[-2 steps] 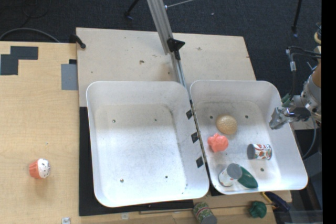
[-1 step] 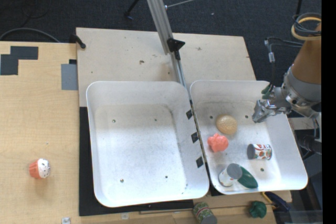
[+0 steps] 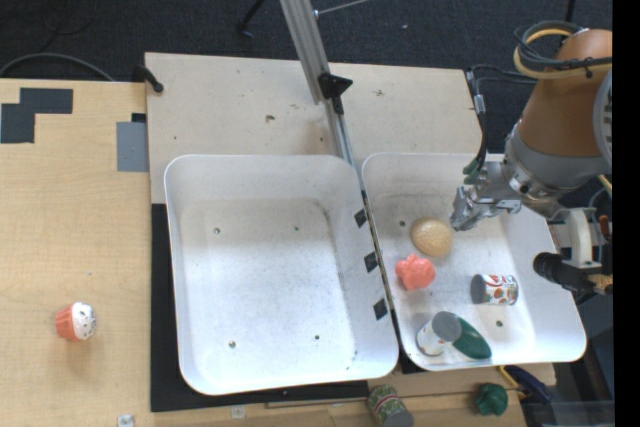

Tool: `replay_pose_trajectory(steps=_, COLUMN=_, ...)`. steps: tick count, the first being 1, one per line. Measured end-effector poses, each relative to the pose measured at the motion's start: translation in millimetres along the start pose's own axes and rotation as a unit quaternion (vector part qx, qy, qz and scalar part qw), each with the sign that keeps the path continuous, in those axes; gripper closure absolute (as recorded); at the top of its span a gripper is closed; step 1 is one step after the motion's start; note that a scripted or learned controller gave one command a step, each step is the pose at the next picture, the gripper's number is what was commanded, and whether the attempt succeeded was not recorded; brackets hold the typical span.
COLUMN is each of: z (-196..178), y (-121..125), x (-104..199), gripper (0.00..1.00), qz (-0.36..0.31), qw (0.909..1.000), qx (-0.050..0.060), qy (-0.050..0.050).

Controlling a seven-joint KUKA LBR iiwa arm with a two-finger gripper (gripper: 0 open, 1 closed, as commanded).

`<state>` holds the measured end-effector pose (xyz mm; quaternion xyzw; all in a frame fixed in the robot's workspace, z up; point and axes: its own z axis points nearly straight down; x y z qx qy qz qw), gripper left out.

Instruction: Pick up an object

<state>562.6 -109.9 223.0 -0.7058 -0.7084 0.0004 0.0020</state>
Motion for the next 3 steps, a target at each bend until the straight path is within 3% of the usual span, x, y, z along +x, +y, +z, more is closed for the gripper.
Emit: replay_pose_trajectory(steps=3, z=-11, y=46, x=159, gripper=1.0, qz=-0.001, qw=1.0, qx=-0.001, qy=0.0)
